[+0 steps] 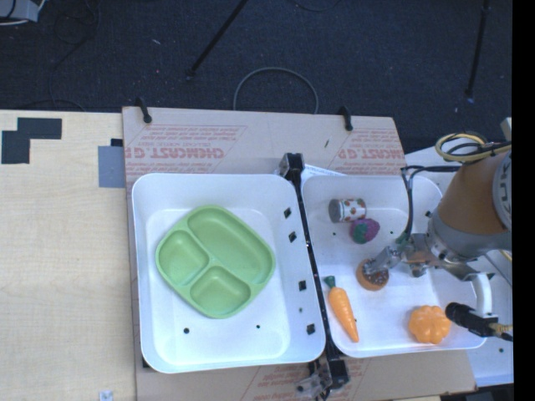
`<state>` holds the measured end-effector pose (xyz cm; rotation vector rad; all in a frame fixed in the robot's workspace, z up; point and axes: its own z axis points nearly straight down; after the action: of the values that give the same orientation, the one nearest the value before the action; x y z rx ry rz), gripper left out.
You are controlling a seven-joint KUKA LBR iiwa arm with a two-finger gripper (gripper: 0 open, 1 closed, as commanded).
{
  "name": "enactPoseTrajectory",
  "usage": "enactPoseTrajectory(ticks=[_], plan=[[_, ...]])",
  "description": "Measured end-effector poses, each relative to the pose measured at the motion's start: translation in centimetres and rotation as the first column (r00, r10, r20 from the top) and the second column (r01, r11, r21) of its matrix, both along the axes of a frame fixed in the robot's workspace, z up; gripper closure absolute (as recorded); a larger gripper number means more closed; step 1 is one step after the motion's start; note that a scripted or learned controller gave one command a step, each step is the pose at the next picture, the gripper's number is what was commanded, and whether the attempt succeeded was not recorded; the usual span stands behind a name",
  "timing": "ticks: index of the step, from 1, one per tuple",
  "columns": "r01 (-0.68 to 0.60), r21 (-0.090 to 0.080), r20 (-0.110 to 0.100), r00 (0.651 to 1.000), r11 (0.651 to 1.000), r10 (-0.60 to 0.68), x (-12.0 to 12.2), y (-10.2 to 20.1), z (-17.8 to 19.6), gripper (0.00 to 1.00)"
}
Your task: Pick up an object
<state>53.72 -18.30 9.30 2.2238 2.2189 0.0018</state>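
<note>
Hiding brown disc (373, 276): jaws (383, 263).

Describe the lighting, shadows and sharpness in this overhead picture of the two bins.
Camera view: even, soft light, no harsh glare on the white bins; the green plate and carrot cast only faint shadows; the floor above is dark; small items near the gripper look slightly soft and hard to identify.

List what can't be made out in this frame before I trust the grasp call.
- Gripper: too small and blurred in the camera view; contact with the brown round object unclear.
- Can: label too small to read.
- Purple toy: identity unclear, blurred.
- Arm: base cut off by the right edge.
</note>
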Motion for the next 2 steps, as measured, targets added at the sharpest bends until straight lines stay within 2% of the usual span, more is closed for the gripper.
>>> enactPoseTrajectory(ticks=[1,2], plan=[[-0.001,0.010,0.002,1.000,1.000,0.001,0.2,0.4,1.1,1.00],[-0.003,-0.001,0.000,1.000,1.000,0.003,0.3,0.1,5.4,1.00]])
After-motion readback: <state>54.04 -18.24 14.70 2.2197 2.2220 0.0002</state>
